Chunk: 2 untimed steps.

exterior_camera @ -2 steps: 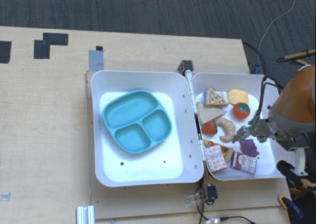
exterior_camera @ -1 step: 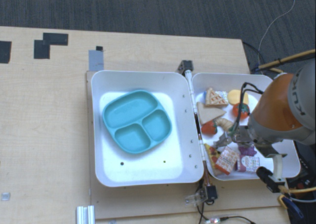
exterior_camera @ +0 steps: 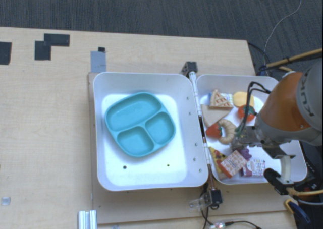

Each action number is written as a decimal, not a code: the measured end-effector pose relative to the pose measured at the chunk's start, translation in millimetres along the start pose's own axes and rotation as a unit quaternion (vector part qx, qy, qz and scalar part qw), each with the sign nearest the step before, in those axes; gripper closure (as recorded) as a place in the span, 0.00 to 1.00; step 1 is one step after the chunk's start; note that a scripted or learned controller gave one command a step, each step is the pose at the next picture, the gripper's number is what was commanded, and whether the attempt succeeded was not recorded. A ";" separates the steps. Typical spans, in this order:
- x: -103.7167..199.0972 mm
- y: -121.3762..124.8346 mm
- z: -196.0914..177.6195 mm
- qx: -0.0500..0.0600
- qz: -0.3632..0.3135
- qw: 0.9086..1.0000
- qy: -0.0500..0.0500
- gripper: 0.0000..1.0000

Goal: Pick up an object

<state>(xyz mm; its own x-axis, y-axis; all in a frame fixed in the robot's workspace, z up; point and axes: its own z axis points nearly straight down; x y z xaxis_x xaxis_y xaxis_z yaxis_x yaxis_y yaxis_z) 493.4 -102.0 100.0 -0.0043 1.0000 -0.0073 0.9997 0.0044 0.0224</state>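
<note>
- Camera view: left bin [exterior_camera: 101, 122] holds a blue divided plate [exterior_camera: 140, 130] with three compartments, tilted, sitting left of the bin's centre.
- Right bin [exterior_camera: 222, 79] is crowded with toy food; the arm [exterior_camera: 287, 109] with its orange band comes in from 3 o'clock and covers the bin's right half.
- Gripper [exterior_camera: 241, 142] points down into the middle of the right bin; wrist housing blocks the tips, so cannot tell if the pincer is apart or together.
- No single target is clear; candidates are read from the gripper.
- Donut-like ring [exterior_camera: 228, 130] at 10 o'clock, just beside the gripper, possibly touching; can't confirm.
- Red piece [exterior_camera: 214, 131] at 9 o'clock, touching the ring.
- Cake slice [exterior_camera: 220, 100] at 11 o'clock, well apart, near the bin's top wall.
- Yellow round piece [exterior_camera: 240, 98] at 12 o'clock, partly behind a black cable.
- Red and green piece [exterior_camera: 246, 113] at 12 o'clock, near, half hidden by the arm.
- Printed packet [exterior_camera: 232, 164] at 7 o'clock, near; a purple item [exterior_camera: 244, 153] just beside it at 6 o'clock, shape hard to make out.
- Pizza-like wedge [exterior_camera: 217, 156] at 8 o'clock, against the bin's left wall, mostly under the packet.
</note>
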 end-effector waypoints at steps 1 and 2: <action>66.3 29.2 -85.1 0.009 -0.001 1.000 0.004 1.00; 65.6 28.8 -84.7 0.010 -0.001 1.000 0.004 0.00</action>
<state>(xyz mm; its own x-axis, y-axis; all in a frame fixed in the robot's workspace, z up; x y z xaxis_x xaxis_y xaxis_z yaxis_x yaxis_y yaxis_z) 520.1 -35.7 184.8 -0.0060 1.0000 0.0005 1.0000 0.0060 0.0030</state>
